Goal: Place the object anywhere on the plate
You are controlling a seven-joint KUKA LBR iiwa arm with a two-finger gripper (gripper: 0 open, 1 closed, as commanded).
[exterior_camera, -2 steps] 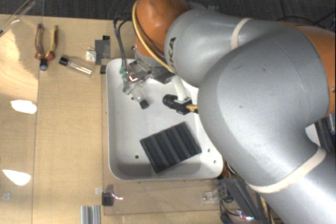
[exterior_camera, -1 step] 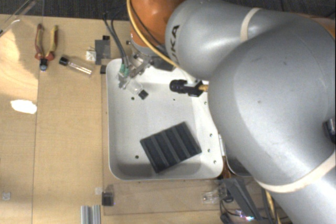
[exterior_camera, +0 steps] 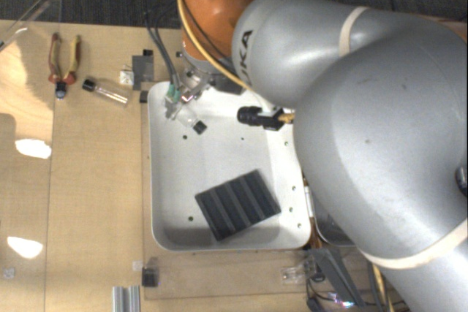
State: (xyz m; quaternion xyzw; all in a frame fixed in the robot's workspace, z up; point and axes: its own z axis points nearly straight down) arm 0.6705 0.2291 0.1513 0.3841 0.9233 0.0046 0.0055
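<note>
A dark ribbed rectangular plate (exterior_camera: pixel 238 204) lies flat in the near half of the left white bin (exterior_camera: pixel 164 230). A small black block (exterior_camera: pixel 199 126) rests on the bin floor near the far left corner. My gripper (exterior_camera: pixel 175 107) hangs over that corner, just left of the block and a little above the floor, with a green part on its side. Nothing is visibly between its tips. The large grey arm with its orange band covers the right side of the view.
Outside the bin on the wooden bench lie red-handled pliers (exterior_camera: pixel 63 62), a small clear vial (exterior_camera: pixel 107 91) and a black and white fitting (exterior_camera: pixel 141 69). A small black block (exterior_camera: pixel 150 276) sits by the bench's front edge. The arm hides most of the right bin.
</note>
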